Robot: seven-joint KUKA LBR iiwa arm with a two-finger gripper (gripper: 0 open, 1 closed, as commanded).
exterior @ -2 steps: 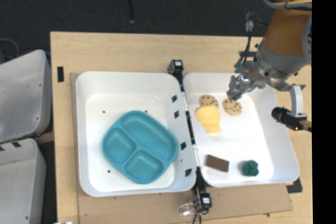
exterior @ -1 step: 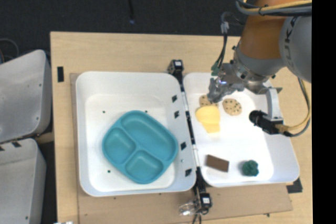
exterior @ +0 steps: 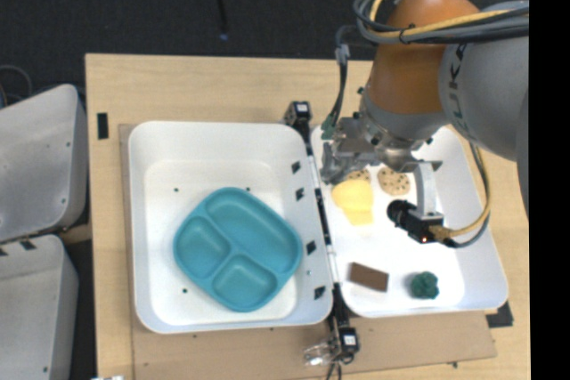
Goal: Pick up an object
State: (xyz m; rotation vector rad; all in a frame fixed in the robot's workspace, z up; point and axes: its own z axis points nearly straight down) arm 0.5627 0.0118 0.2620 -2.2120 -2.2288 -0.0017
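Nearest the front edge of the bench [exterior: 107, 343], a small metal clip thing [exterior: 328, 353] sticks out right where the two bins meet. In the right bin [exterior: 481, 280], along its front edge, there's a brown block [exterior: 368, 277] that looks like a little chocolate bar, lying flat near the front-left corner, and just to its right a dark green lumpy thing [exterior: 425, 284], sort of a toy broccoli, a bit apart from the block. Over in the left bin [exterior: 142, 191] a teal divided plate [exterior: 236, 248] with three compartments sits tilted diagonally, taking up most of the front half and center, not touching the walls as far as I can see. Going further back in the right bin, a yellow piece [exterior: 354, 199], soft-looking, maybe a toy cheese or fruit, lies close to the left wall around the middle. Just behind and to the right of it there's a round tan cookie [exterior: 393, 181] with dots, partly tucked under the arm's hardware. A black fitting with a cable hangs off the wrist over the middle of that bin. The gripper [exterior: 346, 157] is down right behind the yellow piece, near the back-left part of the right bin, but honestly I can't tell how far apart its fingers are; it's all a tangle of grey metal from this angle. Above it looms the arm [exterior: 419, 58], with its big orange band, over the back edge.
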